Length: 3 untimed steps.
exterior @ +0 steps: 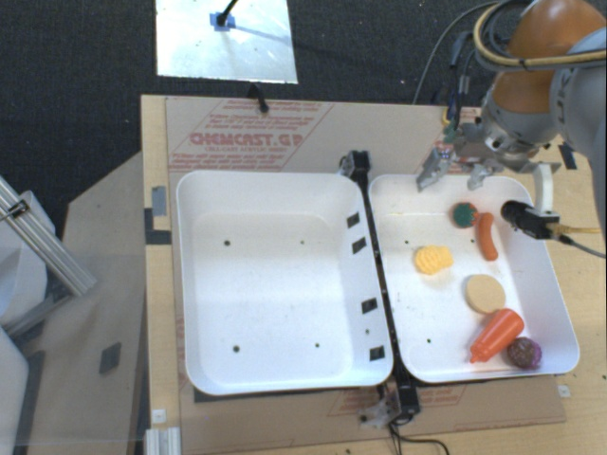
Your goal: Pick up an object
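While the arm hangs over the far edge of the right bin (560, 335), the toy foods lie untouched on that bin's floor. Nearest the camera, at about five o'clock in the bin, a purple round fruit (524, 353) sits just beside a toy carrot (495, 335); the carrot's long axis runs from seven to one o'clock, its narrow tip toward seven. Beyond them a tan disc, perhaps a cookie (485, 293), lies flat, and at its ten o'clock is a yellow ridged piece like a corn cob (433, 260). Farther still, an orange-red sausage (487, 236) points roughly from eleven to five o'clock, touching a small dark green ball (463, 215) at its far end. The left bin (199, 282) stands alongside, a row of black clips (365, 273) joining the two.

At twelve o'clock above the right bin, the gripper (453, 172) hovers with its two fingers spread apart and nothing between them.

Behind the bins, red lettering on the board (248, 136) reads "CHEMCAST G.P". Farthest away lies a shiny metal plate (226, 27).
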Motion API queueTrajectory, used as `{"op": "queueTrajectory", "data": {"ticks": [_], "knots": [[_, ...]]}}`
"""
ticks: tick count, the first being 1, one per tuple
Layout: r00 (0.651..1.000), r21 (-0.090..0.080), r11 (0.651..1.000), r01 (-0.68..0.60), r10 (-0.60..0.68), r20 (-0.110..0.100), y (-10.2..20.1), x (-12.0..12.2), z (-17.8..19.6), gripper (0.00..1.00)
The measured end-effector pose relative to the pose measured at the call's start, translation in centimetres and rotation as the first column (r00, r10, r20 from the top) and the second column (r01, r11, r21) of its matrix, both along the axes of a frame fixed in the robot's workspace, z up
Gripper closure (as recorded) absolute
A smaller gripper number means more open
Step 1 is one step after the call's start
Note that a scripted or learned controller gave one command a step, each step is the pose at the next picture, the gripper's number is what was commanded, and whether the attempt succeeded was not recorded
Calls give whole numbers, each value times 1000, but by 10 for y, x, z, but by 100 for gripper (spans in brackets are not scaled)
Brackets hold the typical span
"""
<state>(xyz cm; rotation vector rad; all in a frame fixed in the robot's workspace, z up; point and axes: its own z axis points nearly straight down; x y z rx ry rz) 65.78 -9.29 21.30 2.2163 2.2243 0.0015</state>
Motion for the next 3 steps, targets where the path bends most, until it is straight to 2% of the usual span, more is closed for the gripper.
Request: {"op": "queueTrajectory", "data": {"ticks": [1, 2, 3], "knots": [[1000, 1, 1000, 7, -7, -4, -26, -38, -133, 0], [1000, 2, 1000, 2, -2, -4, 4, -79, -129, 0], [1000, -3, 1000, 7, -7, 1, -59, -73, -128, 0]]}}
